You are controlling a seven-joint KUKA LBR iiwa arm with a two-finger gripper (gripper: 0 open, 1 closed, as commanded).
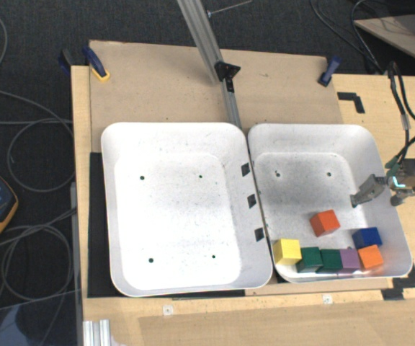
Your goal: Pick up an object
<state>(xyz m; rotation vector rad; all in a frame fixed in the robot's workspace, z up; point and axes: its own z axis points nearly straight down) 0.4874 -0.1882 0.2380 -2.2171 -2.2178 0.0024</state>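
The right bin [301, 150] holds several small blocks near its front edge. An orange-red block [326, 222] lies apart from the rest, toward the middle. A blue block [367, 237] sits over an orange block [370, 256] at the front right corner. Along the front wall stand a yellow block [288, 250], two green blocks [320, 259] and a purple block [350, 259]. My gripper [375, 199] hangs at the bin's right side, up and to the right of the orange-red block. It is open, with nothing between its fingers.
The left bin [121, 157] lies beside the right one, the two meeting at a rim with black clips [251, 200]. A slanted metal pole [207, 42] rises behind the bins. Blue clamps [96, 63] grip the board's far corners. Cables lie on the floor at left.
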